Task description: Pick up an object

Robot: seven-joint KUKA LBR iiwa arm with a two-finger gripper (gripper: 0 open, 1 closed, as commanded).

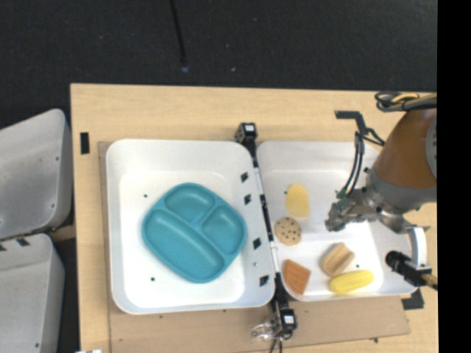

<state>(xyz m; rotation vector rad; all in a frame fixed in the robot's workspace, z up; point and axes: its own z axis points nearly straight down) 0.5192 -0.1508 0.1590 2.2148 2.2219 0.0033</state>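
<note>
In the right bin point(316, 157) lie several toy foods: a pale yellow piece point(297, 199), a round cookie point(288, 231), an orange wedge point(296, 276), a tan bread-like block point(337, 259) and a yellow corn cob point(351, 281). My gripper point(340, 217) hangs low over the right bin's middle, right of the cookie and above the tan block. Nothing shows between its tips. The orange-banded wrist point(406, 157) rises behind it at the right.
The left bin point(125, 160) holds a teal divided plate point(194, 231). A ridge with black clips point(257, 219) separates the two bins. A cable point(359, 142) loops over the right bin's far side. Grey panels point(29, 175) stand off the bench's left.
</note>
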